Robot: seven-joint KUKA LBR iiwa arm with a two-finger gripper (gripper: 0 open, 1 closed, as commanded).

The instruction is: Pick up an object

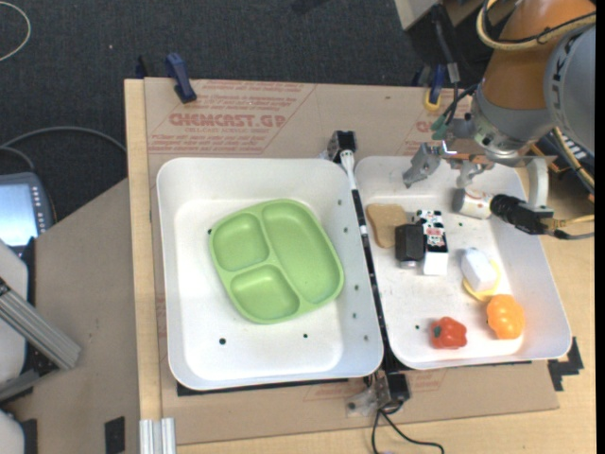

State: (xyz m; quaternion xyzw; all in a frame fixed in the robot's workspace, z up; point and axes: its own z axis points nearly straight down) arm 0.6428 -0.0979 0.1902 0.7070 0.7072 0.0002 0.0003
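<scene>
The gripper (pixel 444 173) hangs with fingers apart, holding nothing; it should descend straight over the black block (pixel 409 244), keeping clear of the neighbouring items.

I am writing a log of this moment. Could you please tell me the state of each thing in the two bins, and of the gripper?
gripper: open, raised over the right bin's far end, holding nothing
green tray: flat, right way up, in the left bin
orange pepper: lying loose in the right bin
red pepper: lying loose, near edge
black block: lying flat
</scene>
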